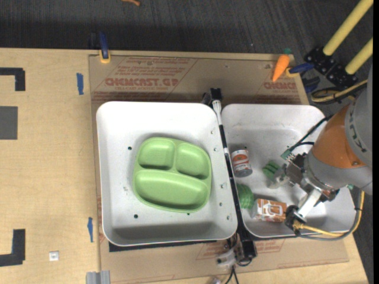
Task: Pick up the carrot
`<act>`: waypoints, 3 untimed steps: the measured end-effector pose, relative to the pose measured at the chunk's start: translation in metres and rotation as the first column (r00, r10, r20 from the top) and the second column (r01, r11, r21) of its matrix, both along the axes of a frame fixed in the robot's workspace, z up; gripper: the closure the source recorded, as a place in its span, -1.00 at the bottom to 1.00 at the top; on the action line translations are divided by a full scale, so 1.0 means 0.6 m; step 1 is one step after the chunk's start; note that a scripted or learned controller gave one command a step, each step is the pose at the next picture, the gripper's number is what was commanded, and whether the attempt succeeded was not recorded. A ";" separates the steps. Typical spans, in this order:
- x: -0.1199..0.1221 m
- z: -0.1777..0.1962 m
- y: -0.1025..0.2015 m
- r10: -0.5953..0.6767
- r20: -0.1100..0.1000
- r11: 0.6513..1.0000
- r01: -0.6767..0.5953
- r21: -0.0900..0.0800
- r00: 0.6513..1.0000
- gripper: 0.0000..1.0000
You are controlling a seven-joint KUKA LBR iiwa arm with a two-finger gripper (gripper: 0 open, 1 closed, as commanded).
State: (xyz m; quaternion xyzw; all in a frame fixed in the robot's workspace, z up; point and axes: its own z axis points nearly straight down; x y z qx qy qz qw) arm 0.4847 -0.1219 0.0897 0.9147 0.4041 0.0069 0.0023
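Observation:
A small orange carrot [280, 67] with a green top lies on the brown board behind the right bin [266, 120], outside it, close to a blue clamp. My gripper [282, 171] is low inside the right bin, near its middle, well in front of the carrot and apart from it. A small dark green object [271, 169] sits right at the gripper's tip; whether it is held I cannot tell. The grey wrist and orange band [339, 145] cover the bin's right side.
The right bin also holds a small can [241, 161], a green round item [245, 195] and an orange-and-white packet [271, 209]. A green divided plate [173, 173] lies in the left bin [112, 158]. Yellow poles [353, 16] and cables stand at the far right.

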 end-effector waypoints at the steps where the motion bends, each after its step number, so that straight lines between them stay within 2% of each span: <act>1: -0.002 -0.001 -0.090 0.420 -0.004 0.908 -0.420 -0.003 0.908 -1.00; 2: -0.004 0.001 0.029 0.065 -0.003 0.998 -0.065 -0.007 0.998 -1.00; 3: -0.003 0.001 0.040 0.095 0.000 0.995 -0.095 -0.014 0.995 -1.00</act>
